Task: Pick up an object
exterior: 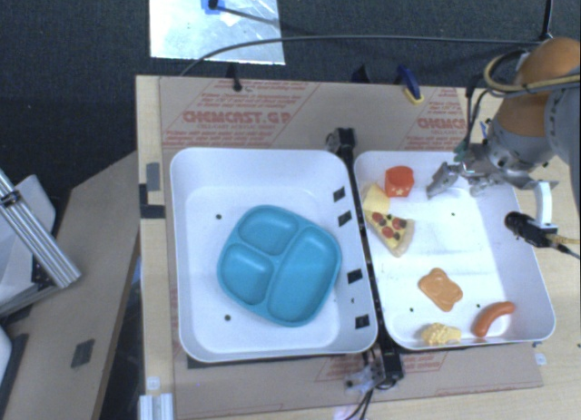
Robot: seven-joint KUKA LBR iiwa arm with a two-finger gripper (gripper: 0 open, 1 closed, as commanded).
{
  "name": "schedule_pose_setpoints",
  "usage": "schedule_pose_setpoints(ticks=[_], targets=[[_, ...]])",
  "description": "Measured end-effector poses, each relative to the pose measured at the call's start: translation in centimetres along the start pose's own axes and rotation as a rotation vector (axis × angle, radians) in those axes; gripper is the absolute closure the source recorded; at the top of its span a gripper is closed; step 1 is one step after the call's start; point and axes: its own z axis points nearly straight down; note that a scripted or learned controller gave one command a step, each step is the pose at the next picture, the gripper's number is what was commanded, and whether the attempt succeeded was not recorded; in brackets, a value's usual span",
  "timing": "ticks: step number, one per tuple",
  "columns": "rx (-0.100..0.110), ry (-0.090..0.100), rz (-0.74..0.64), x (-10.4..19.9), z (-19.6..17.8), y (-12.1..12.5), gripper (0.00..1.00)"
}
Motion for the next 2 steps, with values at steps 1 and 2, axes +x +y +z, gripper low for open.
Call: schedule_pose_setpoints(ticks=[1, 2], targets=[[-0.001, 0.0, -0.002, 0.0, 3.8, 0.0, 0.0], [-0.008, -0.002, -0.004, 0.0, 2.4, 0.2, 1.0]])
